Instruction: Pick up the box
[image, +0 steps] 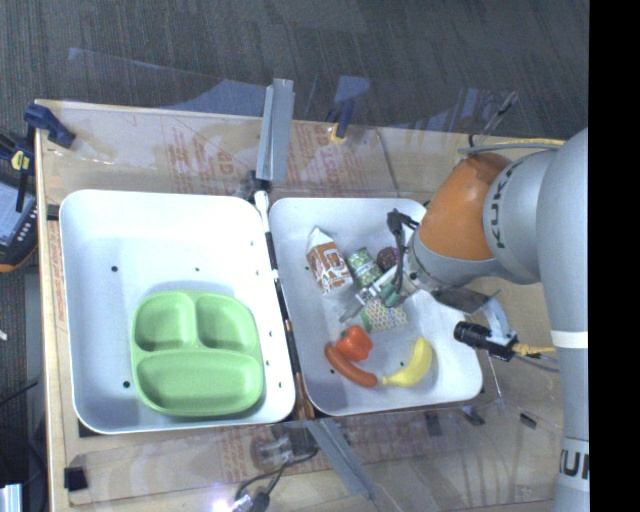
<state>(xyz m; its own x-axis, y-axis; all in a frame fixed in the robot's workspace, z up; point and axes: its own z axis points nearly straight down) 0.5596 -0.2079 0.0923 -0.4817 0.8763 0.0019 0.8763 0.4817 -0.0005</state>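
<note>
The box (325, 263), a small brown and white carton, lies tilted in the upper left part of the right bin (450, 385). My gripper (385, 285) hangs low over the middle of that bin, just right of the box, among a green can (361, 266) and a patterned packet (384, 316). The wrist with its orange band (455, 215) hides what lies under it. Nothing of the box is between the gripper's parts; the box sits a short way to its left.
A red pepper (353, 343), a sausage (352, 373) and a banana (412, 364) lie at the front of the right bin. The left bin (90, 230) holds a green divided plate (197, 353). A metal post (273, 130) stands behind the bins.
</note>
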